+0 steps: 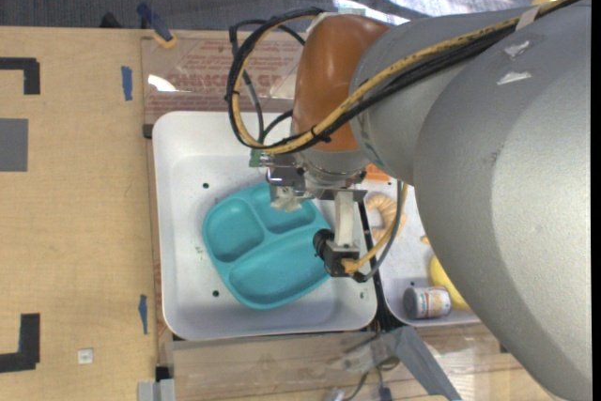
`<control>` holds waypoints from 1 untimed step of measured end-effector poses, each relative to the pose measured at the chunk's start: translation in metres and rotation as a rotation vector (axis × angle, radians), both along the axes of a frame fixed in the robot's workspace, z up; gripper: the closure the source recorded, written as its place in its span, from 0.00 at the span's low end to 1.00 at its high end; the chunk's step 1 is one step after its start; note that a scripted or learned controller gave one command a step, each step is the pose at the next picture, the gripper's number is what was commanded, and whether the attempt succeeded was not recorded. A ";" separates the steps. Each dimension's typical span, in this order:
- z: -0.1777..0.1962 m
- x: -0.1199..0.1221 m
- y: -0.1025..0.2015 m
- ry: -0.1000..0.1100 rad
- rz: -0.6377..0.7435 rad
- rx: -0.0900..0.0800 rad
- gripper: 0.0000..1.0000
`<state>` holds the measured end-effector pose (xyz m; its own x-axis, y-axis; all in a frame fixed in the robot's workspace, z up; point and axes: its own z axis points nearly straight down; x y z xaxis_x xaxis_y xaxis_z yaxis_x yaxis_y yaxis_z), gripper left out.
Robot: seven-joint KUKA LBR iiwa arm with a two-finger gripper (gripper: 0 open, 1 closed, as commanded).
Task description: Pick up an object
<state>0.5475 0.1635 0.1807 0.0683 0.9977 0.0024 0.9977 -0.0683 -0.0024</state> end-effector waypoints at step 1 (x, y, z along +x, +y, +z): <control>-0.029 -0.016 0.063 0.003 -0.334 -0.003 1.00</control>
<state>0.5311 0.2270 0.1517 0.3920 0.9200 -0.0015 0.9200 -0.3920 -0.0041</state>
